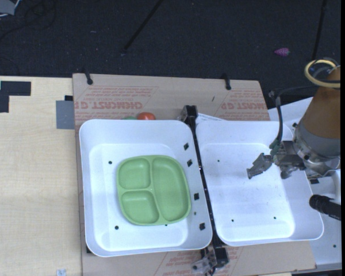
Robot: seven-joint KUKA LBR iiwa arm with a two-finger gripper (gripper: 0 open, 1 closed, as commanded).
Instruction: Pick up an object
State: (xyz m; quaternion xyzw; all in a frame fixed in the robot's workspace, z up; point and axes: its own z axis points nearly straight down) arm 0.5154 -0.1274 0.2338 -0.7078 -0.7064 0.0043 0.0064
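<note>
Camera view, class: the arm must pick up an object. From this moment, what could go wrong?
1. The gripper hangs over the right bin, while the green plate lies in the left bin; closing here would likely grasp nothing.
2. The plate is flat and wide, so the fingers may slip off.

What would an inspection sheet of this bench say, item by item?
Surface: cardboard sheet under two white bins; left bin, right bin.
Job's things: green divided plate lying flat in the left bin.
Clutter: small red thing behind the left bin's far rim, partly hidden.
Tool: tool over the right bin, holding nothing; finger state unclear.
Cables: dark cable by the arm; more on the dark floor beyond.
Surroundings: pale board to the left.
</note>
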